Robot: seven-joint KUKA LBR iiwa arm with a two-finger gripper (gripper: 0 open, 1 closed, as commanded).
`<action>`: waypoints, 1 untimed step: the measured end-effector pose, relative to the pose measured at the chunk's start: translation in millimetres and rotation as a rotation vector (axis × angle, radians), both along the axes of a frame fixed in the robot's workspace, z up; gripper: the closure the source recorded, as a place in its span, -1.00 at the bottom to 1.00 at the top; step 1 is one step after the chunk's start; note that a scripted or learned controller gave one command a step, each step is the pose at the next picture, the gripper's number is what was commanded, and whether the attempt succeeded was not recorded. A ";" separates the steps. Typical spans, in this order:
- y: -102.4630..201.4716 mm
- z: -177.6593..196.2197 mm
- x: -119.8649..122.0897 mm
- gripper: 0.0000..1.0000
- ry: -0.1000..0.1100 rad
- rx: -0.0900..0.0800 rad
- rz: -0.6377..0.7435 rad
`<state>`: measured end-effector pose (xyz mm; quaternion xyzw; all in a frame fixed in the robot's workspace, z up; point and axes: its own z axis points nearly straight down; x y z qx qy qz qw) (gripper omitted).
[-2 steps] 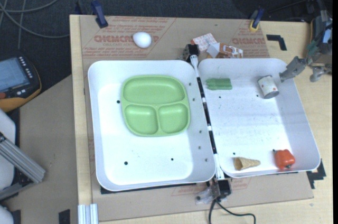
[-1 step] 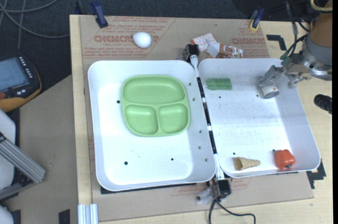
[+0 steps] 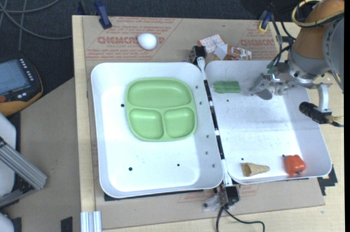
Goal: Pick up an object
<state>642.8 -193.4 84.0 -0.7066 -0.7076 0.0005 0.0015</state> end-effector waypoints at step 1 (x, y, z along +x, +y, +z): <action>-0.9 10.8 0.0 1.00 0.001 -0.003 0.001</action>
